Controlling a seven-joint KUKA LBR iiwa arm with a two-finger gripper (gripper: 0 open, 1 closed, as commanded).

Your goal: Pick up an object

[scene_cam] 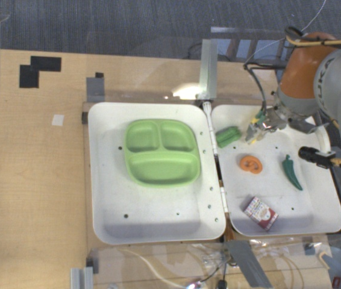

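Our claw hangs low in the right bin, just right of a green block; we cannot tell its grip.

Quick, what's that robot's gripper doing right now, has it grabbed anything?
Gripper: low over the right bin, beside the green block; open or closed cannot be told, nothing seen held.

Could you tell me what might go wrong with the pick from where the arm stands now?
1. The gripper hangs close beside the green block, which lies near the right bin's left wall; a descent could nudge it against that wall instead of grasping it.
2. The orange piece and the dark green pepper look low and flat, so fingers may slide off them.
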